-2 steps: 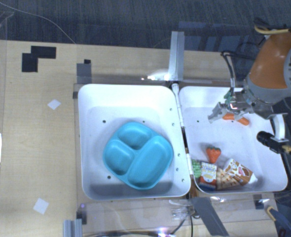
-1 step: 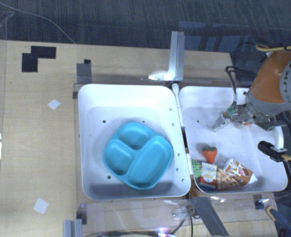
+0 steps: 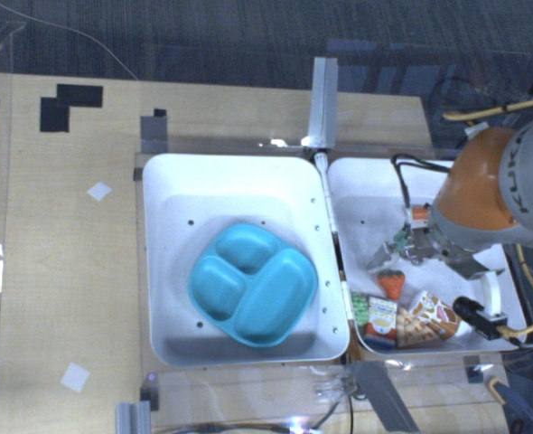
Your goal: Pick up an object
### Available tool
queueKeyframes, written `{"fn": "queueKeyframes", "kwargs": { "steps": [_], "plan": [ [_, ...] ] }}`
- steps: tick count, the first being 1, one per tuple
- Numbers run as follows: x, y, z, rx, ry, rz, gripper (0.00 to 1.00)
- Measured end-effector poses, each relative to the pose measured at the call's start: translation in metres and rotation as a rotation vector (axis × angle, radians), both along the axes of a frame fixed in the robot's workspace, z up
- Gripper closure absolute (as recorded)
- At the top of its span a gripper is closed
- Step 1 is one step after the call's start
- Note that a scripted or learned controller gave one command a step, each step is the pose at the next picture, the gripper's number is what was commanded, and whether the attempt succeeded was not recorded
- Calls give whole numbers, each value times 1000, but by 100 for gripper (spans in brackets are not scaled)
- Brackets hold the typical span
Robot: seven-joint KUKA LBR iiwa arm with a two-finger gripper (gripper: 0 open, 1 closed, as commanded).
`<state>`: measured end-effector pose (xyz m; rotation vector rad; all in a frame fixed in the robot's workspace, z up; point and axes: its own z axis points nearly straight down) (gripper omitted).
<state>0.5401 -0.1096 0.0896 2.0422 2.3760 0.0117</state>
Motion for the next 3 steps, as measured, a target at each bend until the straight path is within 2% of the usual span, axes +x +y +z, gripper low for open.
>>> {"fn": "queueKeyframes", "kwargs": {
  "steps": [1, 2, 3],
  "plan": [
    [14, -17, 70, -3, 5, 263, 0],
    [-20, 12, 0, -6, -4, 302, 0],
    [-17, 12, 13, -9, -14, 300, 100]
  ]
}}
